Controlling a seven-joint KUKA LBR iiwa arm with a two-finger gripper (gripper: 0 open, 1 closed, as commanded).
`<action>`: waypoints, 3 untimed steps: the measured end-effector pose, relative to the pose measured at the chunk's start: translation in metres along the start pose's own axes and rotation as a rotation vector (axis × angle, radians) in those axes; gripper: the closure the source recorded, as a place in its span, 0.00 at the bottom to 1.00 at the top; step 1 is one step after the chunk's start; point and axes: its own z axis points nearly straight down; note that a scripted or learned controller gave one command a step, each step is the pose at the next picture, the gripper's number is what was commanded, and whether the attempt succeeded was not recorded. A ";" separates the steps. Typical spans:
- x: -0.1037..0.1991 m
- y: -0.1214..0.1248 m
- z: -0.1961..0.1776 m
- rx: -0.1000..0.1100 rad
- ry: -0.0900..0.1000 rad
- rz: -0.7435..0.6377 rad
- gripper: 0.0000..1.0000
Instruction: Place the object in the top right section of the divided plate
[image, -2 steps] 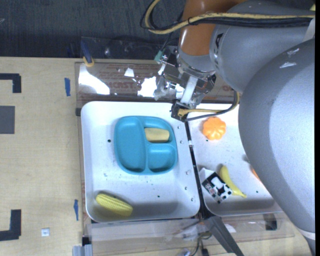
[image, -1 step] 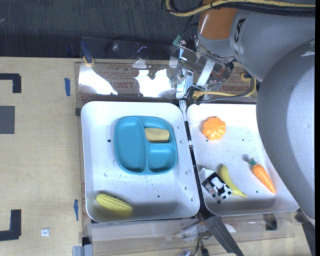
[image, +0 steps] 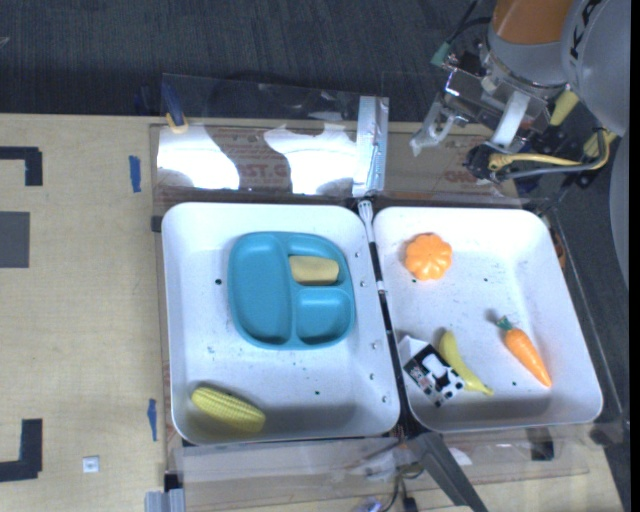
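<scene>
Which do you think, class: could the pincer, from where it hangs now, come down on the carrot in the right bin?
Probably yes. The pincer hangs above the bench beyond the right bin. The carrot lies alone, with nothing over it and bare floor around it.

The arm (image: 600, 40) is pale grey with a broad orange band (image: 530, 20) above the wrist; below the band sit silver and white metal parts, yellow cables (image: 545, 157) and black fittings around the tool (image: 432, 135)

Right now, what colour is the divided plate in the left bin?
Blue, a light turquoise: the divided plate shows clearly in the camera view.
</scene>
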 end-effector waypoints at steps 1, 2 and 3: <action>0.003 -0.112 0.043 0.009 -0.002 0.061 0.00; 0.017 -0.212 0.132 0.011 -0.002 -0.447 0.00; 0.077 -0.233 0.140 0.006 -0.001 -0.119 0.00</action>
